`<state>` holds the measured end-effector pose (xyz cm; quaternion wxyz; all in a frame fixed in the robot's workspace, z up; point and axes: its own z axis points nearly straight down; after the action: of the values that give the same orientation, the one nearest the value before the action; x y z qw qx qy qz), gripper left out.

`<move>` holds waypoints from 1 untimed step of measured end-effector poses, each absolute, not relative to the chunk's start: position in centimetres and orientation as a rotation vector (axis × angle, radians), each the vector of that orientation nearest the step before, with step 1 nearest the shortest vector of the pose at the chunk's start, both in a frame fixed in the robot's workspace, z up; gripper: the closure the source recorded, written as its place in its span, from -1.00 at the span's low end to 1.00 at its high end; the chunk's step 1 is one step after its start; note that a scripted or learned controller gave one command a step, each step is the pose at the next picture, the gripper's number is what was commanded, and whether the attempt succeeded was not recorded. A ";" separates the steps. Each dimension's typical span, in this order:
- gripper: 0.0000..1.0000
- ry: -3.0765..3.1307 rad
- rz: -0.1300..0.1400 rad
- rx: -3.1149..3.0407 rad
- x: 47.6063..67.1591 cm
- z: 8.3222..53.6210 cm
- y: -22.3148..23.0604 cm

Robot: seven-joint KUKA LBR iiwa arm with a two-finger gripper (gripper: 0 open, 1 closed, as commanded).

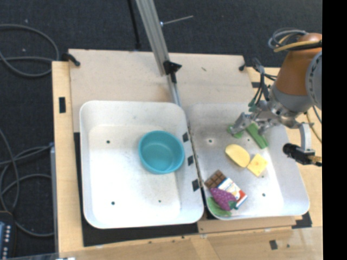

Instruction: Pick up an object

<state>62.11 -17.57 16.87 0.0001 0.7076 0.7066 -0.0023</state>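
A pale wooden bench point(119, 75) stands on dark carpet strewn with black cables, and a slanted aluminium rail point(154, 28) crosses its upper part. Two shallow white bins sit on it side by side.

Seen from above, the claw point(250, 122) hangs over the upper part of the right bin point(287, 191), below the arm's orange band point(295, 69); the arm itself is cut off at the right. Whether the claw is wide, narrow or holding anything cannot be told, since its tips blur into the grey metal and wiring around them. A green stick-shaped piece point(257, 135) lies just below the claw, its upper end lost under it, so contact is unclear. Farther below sit a pale yellow rounded piece point(237, 155) and, touching it, a yellow block point(258, 165). Well below and left of the claw is a small heap: a brown chocolate-like bar point(215, 178), a colourful packet point(232, 191) whose print is too small to read, a purple bunch point(222, 199) and a green leaf point(217, 209). Far to the claw's left, the left bin point(108, 199) holds a teal bowl point(161, 151).
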 end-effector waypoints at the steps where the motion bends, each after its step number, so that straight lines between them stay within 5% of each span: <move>1: -1.00 2.222 -0.009 2.225 61.5 10.7 -17.5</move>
<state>61.50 -17.47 10.66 -0.0012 0.7076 0.7066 -0.0027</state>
